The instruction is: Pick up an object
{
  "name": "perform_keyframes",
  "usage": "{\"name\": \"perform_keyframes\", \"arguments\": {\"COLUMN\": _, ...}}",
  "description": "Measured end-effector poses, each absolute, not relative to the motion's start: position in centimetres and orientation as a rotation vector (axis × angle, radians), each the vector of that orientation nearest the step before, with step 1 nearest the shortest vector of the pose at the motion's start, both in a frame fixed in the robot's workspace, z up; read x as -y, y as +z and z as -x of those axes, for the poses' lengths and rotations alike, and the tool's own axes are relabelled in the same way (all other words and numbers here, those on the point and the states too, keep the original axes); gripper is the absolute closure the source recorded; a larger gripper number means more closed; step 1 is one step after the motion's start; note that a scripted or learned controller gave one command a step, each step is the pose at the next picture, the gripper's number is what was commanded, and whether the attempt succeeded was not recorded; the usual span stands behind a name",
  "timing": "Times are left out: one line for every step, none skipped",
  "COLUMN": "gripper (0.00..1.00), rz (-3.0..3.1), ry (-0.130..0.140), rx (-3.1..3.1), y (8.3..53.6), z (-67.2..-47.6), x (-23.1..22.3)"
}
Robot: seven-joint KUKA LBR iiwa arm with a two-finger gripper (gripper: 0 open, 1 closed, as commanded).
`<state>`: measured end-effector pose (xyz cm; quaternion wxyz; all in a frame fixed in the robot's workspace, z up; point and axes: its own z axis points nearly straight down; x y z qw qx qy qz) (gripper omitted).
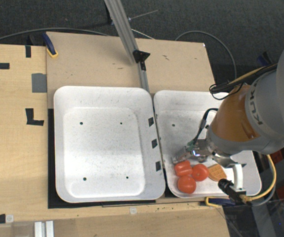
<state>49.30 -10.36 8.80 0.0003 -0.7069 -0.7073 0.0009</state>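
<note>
Three red tomato-like pieces (190, 175) lie clustered at the near edge of the right bin (181, 107). An orange-tan wedge (217, 172) rests just to their right. My gripper (187, 155) hangs low over the bin, directly above and behind the red pieces, with its metal tips close to the topmost one. The grey arm with its orange band comes in from the right and covers the right part of the bin. Nothing is seen held between the tips.
The left bin (102, 142) sits beside the right one, with black clips along the shared wall. A slanted metal pole (124, 28) rises behind the bins. The wooden bench (13, 102) carries black tape marks at the left.
</note>
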Motion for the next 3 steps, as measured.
{"name": "perform_keyframes", "arguments": {"gripper": 1.00, "rz": 2.219, "ry": 0.002, "rx": 2.221, "y": 9.9, "z": -49.3, "x": 10.3}}
{"name": "perform_keyframes", "arguments": {"gripper": 1.00, "rz": 2.220, "ry": -0.002, "rx": 2.224, "y": 14.8, "z": -49.0, "x": 9.3}}
{"name": "perform_keyframes", "arguments": {"gripper": 1.00, "rz": 2.222, "ry": -0.004, "rx": 2.226, "y": 20.9, "z": -48.6, "x": 9.2}}
